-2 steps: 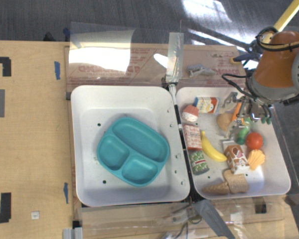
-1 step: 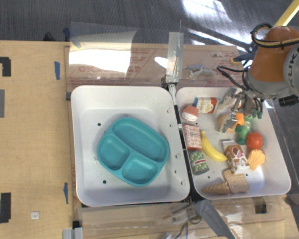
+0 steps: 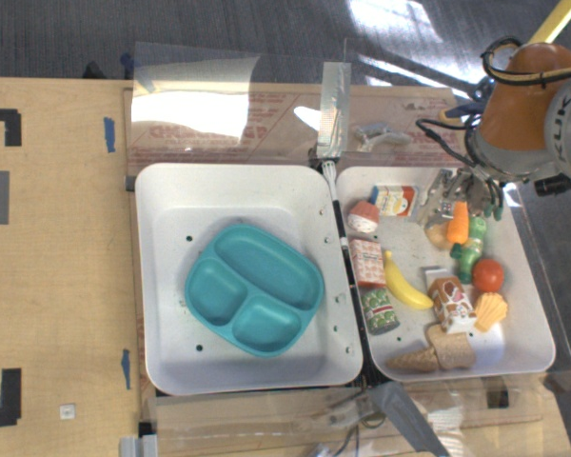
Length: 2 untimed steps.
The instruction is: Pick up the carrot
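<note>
In the right bin [image 3: 538, 350], jaws [image 3: 454, 208] by carrot [image 3: 459, 223] — grip state unreadable, fingers blurred.

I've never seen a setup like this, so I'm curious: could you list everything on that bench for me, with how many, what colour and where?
Bins: two, white, side by side on the bench.
Divided plate: one, teal, in the left bin.
Carrot: one, orange, top of the right bin, at the gripper.
Banana: one, yellow, middle of the right bin.
Tomato: one, red, right side of the right bin.
Green vegetable: one, just below the carrot.
Ice cream cone: one, tan, front of the right bin.
Small food packets: several, mostly red and white, left side of the right bin.
Arm: one, grey with an orange band, reaching in from the right.
Gripper: one, over the carrot.
</note>
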Each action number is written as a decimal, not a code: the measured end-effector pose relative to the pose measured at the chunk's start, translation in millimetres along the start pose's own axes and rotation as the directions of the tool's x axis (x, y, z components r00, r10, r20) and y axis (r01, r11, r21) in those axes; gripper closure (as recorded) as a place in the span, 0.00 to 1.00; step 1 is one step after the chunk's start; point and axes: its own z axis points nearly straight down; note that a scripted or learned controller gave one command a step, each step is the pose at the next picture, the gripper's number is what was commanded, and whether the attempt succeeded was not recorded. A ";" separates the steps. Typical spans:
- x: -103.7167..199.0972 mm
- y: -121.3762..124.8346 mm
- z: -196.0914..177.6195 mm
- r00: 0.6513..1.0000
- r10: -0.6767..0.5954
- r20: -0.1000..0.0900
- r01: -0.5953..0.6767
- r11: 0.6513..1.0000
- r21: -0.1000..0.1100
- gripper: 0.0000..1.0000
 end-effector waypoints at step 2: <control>45.6 -25.5 -3.5 0.999 0.050 -0.008 -0.050 0.999 0.000 1.00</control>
